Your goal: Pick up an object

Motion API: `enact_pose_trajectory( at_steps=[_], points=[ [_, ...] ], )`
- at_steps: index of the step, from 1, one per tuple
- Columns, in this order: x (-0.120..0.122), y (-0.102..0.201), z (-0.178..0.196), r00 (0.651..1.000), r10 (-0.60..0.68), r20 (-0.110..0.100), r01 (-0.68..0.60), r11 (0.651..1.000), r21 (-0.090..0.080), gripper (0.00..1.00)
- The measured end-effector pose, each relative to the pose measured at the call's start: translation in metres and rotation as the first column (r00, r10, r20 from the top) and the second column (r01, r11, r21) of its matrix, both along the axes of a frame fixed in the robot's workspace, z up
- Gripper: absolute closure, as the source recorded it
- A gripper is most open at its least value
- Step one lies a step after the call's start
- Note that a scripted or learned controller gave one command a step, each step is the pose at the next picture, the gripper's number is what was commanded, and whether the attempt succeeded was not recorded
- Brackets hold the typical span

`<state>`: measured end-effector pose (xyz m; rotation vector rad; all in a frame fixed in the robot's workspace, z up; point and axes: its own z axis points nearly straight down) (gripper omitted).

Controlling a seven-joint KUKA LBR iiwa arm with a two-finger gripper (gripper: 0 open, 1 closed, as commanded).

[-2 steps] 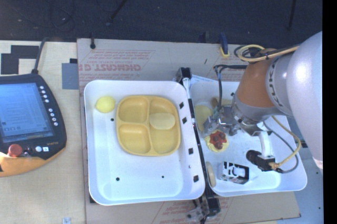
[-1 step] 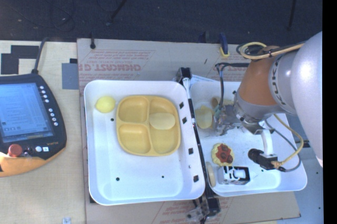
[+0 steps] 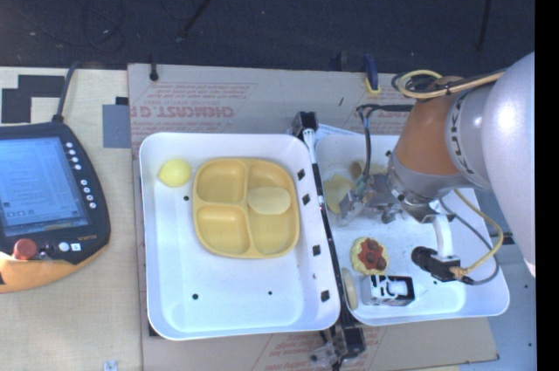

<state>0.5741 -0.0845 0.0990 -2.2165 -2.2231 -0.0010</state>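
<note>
One handheld pendant (image 3: 44, 195) with a lit blue screen lies at the far left of the counter (image 3: 52, 317); dark casing, orange underside. A printed cardboard sheet (image 3: 227, 103) lies under both bins.

Left bin (image 3: 227, 291): shallow, white, smooth plastic, rounded corners. A small yellow ball (image 3: 174, 173) sits at its far left corner. Just beside the ball lies a yellow divided plate (image 3: 229, 225), glossy, roughly square with rounded edges. A pale oval piece (image 3: 269, 201) rests in the plate's far right compartment.

Right bin (image 3: 476, 295): same make, touching the left bin along a black strip. A pale yellow lump (image 3: 336, 188) lies near the bin's left wall. The end effector (image 3: 360, 203), bare metal, is low in the bin just right of that lump, close to or touching it; contact cannot be told, nor whether the end effector is apart or together. Nothing is seen gripped. Nearer the camera lie a round toy pizza (image 3: 369, 254) with red topping, a pale disc (image 3: 350, 286) on edge, and a black-and-white block (image 3: 390, 289). The grey arm (image 3: 498, 133) with its orange band overhangs the bin's far right part.
</note>
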Motion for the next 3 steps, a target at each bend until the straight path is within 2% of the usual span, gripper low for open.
enact_pose_trajectory(
  at_steps=[1, 2, 3],
  points=[
    [-0.064, -0.003, -0.010, 1.000, -0.007, 0.003, 0.007, 1.000, -0.001, 0.00],
    [-0.062, -0.003, 0.001, 1.000, -0.005, 0.000, 0.005, 1.000, 0.003, 1.00],
    [-0.062, 0.052, 0.093, 1.000, 0.003, 0.006, -0.003, 1.000, 0.000, 1.00]
  ],
)
